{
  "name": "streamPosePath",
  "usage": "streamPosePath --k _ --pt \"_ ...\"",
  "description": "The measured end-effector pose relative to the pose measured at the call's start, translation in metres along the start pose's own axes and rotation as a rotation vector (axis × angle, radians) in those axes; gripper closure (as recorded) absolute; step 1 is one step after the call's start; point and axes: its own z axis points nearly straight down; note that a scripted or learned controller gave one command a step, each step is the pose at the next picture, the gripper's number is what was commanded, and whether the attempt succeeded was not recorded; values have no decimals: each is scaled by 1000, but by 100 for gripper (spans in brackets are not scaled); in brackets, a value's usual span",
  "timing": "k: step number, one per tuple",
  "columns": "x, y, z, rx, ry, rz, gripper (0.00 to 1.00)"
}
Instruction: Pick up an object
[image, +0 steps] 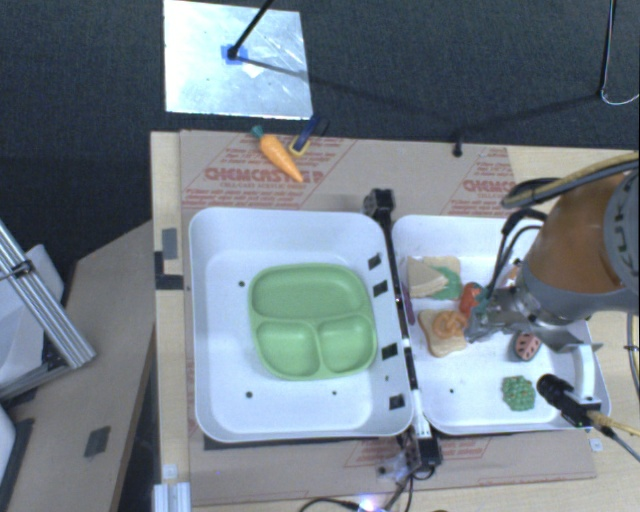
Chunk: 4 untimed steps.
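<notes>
Pincer (478, 322) low in the right bin (440, 415), among toy food.
Whether it is spread or pinching cannot be told. A bread slice (445, 331) lies touching it at 9 o'clock; a strawberry (527, 346) at 3, broccoli (518, 392) at 5 near the front rim. The left bin (215, 400) holds a green divided tray (310, 320).
</notes>
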Motion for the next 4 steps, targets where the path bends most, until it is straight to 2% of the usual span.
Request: streamPosePath --k 1,2,3,4 --pt "3 7 -45 -1 0 0 100" --pt "2 9 -68 2 0 0 100" --pt "51 33 -79 2 3 -5 100" --pt "97 56 -64 3 2 -5 100"
